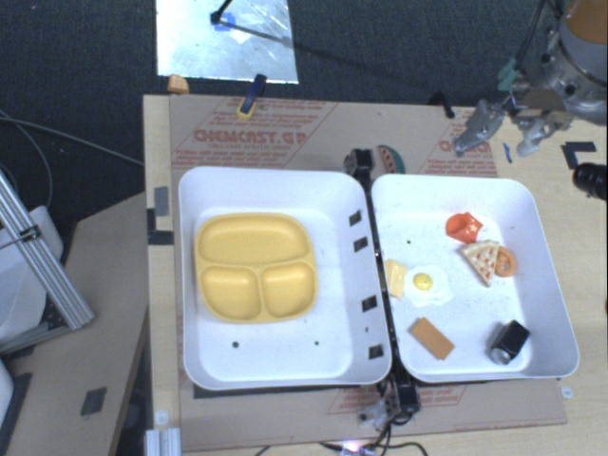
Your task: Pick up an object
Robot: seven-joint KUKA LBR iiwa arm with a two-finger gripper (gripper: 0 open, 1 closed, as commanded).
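Right bin (546,255) carries the candidates, all lying loose. A red piece (464,225) sits far in the bin; just nearer and to its right, a pizza slice (488,259) lies flat. A fried egg (426,284) rests left of centre, touching a yellow cheese wedge (395,278) on its left. A tan cracker (431,337) lies nearer, and a small black can (508,341) sits tipped in the near right corner.
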